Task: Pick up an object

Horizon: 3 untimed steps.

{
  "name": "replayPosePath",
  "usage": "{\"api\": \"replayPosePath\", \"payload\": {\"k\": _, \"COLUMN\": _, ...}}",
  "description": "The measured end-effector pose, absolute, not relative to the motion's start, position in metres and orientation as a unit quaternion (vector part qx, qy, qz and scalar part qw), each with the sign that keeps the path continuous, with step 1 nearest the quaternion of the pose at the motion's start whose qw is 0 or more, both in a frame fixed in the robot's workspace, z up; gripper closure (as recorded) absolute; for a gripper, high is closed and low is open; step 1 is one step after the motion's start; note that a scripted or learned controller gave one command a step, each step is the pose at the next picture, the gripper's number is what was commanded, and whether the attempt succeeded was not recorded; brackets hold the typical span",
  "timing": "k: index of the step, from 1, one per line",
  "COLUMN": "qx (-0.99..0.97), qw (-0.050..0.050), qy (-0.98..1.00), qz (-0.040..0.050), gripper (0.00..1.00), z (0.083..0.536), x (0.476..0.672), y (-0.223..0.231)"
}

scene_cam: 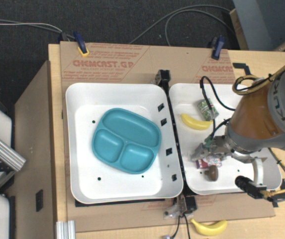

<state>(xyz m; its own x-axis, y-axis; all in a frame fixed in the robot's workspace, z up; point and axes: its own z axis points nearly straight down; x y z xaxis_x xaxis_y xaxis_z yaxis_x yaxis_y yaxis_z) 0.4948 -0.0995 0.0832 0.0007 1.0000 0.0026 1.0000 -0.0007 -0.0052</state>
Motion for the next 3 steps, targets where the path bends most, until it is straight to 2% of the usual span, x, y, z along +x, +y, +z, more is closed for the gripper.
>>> {"api": "replayPosePath", "payload": {"k": 1, "qx": -0.707, "qw": 0.002, "qy": -0.707, "qz": -0.0005, "gripper": 1.00, "z": 0.095, "x": 0.496, "y": -0.099}}
{"api": "replayPosePath", "payload": {"k": 3, "qx": -0.707, "qw": -0.003, "qy": -0.707, "qz": -0.0021, "gripper": 1.00, "z": 0.221, "x": 0.499, "y": -0.103}}
